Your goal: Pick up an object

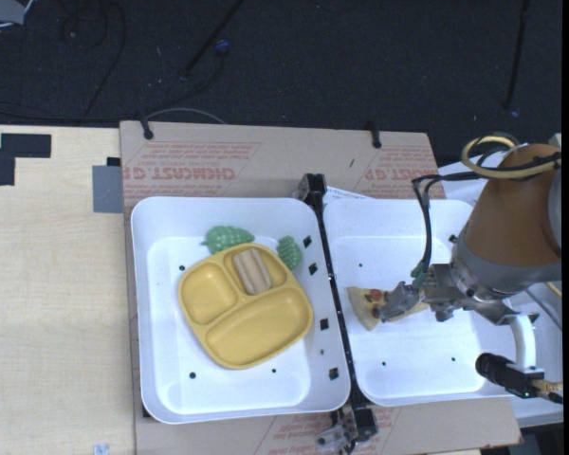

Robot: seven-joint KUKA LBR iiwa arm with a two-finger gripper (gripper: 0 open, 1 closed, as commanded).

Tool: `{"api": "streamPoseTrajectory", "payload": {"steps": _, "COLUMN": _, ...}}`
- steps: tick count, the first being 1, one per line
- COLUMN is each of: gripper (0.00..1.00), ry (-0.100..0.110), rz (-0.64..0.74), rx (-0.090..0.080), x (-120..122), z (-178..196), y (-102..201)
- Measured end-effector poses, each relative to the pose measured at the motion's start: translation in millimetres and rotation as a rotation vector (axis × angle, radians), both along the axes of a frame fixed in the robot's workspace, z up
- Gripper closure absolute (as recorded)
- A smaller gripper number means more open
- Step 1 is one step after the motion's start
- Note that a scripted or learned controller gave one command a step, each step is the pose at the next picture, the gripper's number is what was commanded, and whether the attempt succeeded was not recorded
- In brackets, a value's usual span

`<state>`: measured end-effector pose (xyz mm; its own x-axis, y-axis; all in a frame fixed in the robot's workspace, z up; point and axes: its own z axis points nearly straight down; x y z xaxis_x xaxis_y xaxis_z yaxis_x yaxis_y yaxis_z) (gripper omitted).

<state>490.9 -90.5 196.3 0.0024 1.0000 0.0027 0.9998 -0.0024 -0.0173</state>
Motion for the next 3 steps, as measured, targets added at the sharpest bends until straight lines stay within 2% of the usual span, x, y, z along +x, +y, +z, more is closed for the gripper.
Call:
{"api": "streamPoseTrajectory", "payload": {"steps": 1, "gripper": 0.0, "ry": -0.012, "rz": 0.002, "rx": -0.001, "x": 2.8, "z": 5.6, "y": -0.2}}
{"api": "streamPoseTrajectory", "payload": {"steps": 2, "gripper": 0.0, "ry": -0.007, "rz": 0.002, "rx": 0.0, "x": 1.3, "z": -58.9, "y": -0.6}}
{"api": "streamPoseTrajectory", "payload": {"steps": 3, "gripper": 0.0, "ry": -0.014, "rz": 0.001, "rx": -0.002, "x": 1.0, "z": -110.4, "y": -0.1}}
